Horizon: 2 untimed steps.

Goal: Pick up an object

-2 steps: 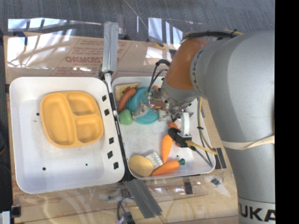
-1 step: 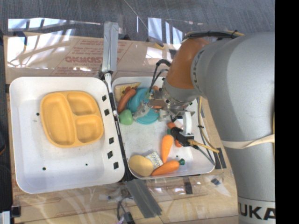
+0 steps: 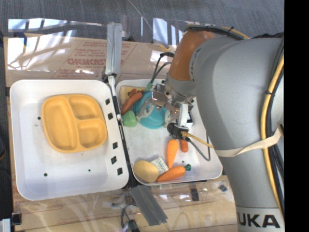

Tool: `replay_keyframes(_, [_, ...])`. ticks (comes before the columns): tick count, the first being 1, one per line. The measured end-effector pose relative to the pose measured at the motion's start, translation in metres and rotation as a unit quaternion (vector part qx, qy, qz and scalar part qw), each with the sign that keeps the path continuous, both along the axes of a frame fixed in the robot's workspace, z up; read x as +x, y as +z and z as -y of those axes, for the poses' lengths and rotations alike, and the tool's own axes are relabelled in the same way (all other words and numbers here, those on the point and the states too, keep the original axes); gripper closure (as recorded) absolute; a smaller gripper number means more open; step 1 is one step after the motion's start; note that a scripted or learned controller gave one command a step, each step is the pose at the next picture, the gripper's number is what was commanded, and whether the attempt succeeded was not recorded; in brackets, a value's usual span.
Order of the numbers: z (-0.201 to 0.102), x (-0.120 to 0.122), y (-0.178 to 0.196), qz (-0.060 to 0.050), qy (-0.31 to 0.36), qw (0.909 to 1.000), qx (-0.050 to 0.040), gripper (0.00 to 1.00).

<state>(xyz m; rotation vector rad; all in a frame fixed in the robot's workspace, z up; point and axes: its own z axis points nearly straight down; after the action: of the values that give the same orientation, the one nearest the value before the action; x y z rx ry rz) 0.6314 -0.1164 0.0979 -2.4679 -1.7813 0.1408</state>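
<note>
- Hand is low in the right bin, over the teal cup at the bin's far end; can't tell its state, the wrist blocks it.
- Orange carrot lies tilted by the divider, green piece just below it.
- Near end: yellow potato-shaped item, small packet, two carrots close together.
- Left bin has a yellow divided plate, well apart from the hand.
</note>
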Motion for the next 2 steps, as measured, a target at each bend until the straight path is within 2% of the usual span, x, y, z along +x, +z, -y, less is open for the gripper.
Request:
replay_keyframes(1, [-0.061, -0.008, 0.115, 0.064, -0.015, 0.9978, -0.0116, 1.0])
replay_keyframes(2, [-0.101, 0.025, 0.126, 0.057, -0.172, 0.9831, -0.0233, 1.0])
